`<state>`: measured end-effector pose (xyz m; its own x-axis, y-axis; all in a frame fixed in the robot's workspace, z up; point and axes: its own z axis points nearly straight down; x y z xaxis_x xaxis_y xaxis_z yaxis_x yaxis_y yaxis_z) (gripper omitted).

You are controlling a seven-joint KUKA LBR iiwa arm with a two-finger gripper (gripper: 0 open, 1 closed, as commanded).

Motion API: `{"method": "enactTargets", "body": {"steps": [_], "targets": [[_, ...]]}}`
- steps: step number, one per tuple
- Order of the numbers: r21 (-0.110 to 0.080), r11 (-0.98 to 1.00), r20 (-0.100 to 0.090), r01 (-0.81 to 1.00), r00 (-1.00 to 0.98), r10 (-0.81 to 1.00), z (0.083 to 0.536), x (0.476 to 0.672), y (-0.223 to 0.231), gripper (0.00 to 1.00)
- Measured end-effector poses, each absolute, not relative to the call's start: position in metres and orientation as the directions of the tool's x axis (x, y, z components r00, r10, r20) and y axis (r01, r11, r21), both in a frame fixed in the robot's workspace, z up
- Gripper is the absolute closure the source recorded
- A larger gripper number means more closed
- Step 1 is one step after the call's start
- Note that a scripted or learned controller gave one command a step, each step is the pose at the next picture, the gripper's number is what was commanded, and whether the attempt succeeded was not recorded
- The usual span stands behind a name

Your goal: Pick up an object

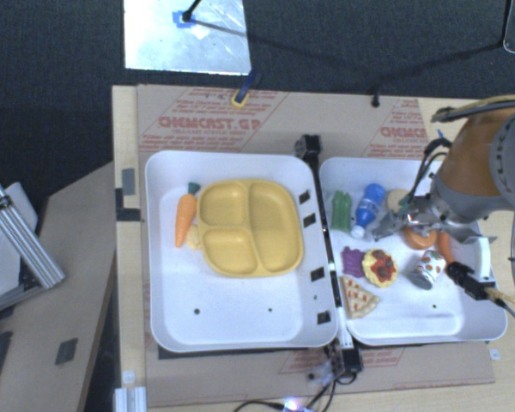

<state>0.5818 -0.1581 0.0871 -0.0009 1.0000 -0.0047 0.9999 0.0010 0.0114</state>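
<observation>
The right bin holds several toy foods. A blue bottle lies beside a green vegetable at the bin's back left. Purple grapes, a round red and yellow tart and a pizza slice sit along its left side. A small patterned cup lies near the middle. My gripper hangs low over the bin's back half, just right of the blue bottle and above an orange fruit. The arm's wrist hides what lies directly under it.
The left bin carries a yellow divided plate with a toy carrot at its left. A black ridge separates the two bins. The arm's grey and orange body covers the right bin's back right corner.
</observation>
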Motion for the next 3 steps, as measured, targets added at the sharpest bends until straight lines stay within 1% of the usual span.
{"method": "enactTargets", "body": {"steps": [1, 2, 3], "targets": [[0.022, -0.001, -0.012, 1.0, 0.001, 1.0, 0.102, 0.584, -0.161, 1.0], [0.008, 0.005, -0.002, 1.0, -0.005, 1.0, 0.165, 0.592, -0.16, 1.0], [0.007, 0.005, -0.002, 1.0, -0.005, 1.0, 0.219, 0.594, -0.16, 1.0]]}}
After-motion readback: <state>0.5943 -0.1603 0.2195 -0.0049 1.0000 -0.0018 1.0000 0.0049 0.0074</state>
